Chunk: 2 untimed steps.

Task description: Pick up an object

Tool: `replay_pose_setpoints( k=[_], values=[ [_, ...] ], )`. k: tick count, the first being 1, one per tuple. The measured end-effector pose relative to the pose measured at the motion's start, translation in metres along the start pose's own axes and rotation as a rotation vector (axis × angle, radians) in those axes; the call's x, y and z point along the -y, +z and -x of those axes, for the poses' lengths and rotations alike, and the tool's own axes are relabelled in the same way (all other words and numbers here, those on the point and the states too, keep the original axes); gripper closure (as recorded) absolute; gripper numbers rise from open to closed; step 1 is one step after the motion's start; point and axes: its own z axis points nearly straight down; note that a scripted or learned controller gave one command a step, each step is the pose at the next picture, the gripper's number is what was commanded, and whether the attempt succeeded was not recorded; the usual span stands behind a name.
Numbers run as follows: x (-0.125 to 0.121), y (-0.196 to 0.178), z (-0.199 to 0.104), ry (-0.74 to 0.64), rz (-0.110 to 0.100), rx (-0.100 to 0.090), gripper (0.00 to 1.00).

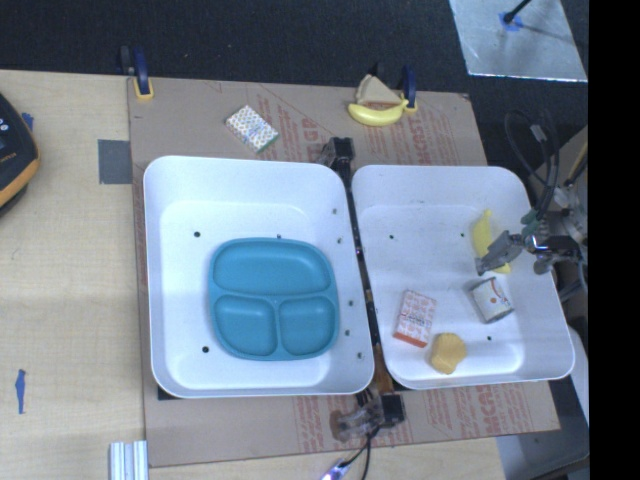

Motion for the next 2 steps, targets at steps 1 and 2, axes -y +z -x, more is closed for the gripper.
replay_pose_setpoints(
  k=[1,2],
  values=[
    [-0.036,0.058,0.044,0.0,0.0,0.002,0.0],
    [-0.032,0.133,0.039,-0.001,-0.002,0.0,0.0]
  ],
)
